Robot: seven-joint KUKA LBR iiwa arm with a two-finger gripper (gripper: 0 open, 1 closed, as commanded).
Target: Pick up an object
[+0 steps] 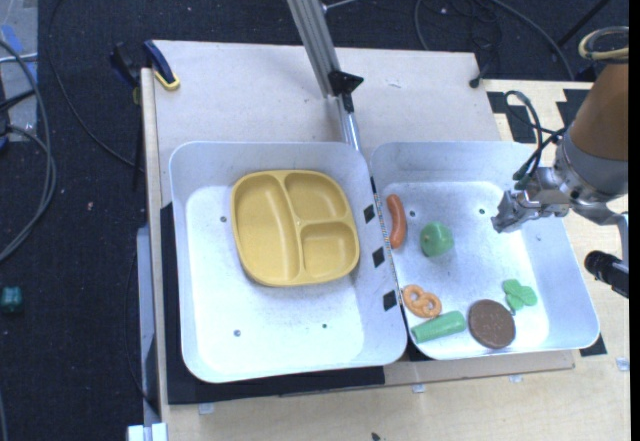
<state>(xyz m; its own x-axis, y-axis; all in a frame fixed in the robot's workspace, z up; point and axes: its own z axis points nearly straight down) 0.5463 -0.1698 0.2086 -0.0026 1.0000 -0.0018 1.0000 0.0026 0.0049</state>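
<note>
Hand over right bin, upper right part; can't tell how it's set, nothing seen in it. Green pepper just left, hot dog near divider.

You are looking down at a slant from above the bench, taking in both white bins from moderately far.

yellow tray | orange sausage | green pepper | brown disc | white bins
</note>
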